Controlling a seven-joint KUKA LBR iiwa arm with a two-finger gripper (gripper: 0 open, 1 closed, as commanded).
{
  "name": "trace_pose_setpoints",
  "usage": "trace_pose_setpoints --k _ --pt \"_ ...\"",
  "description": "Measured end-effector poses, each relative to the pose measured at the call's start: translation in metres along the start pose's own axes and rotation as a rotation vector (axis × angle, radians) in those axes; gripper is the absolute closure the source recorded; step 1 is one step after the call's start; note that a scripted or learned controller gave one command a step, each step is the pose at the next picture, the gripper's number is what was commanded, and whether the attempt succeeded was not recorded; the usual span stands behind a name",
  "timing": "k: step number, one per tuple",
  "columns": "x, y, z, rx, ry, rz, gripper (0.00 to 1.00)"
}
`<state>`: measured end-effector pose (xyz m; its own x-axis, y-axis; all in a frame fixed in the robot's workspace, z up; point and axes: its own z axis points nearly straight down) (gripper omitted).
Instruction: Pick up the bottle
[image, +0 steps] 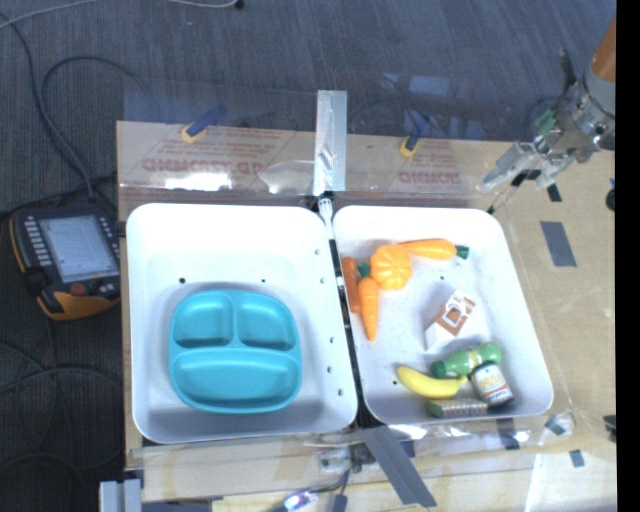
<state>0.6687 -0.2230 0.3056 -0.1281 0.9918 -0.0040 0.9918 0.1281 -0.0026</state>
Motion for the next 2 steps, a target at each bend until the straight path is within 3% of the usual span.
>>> trace_pose_setpoints --k 1,2 --pt "0.004 -0.033 0.128 0.002 0.002 0.011 0.0" --pt "0.028 -0.071 0.213 -0.003 0.006 0.022 0.0"
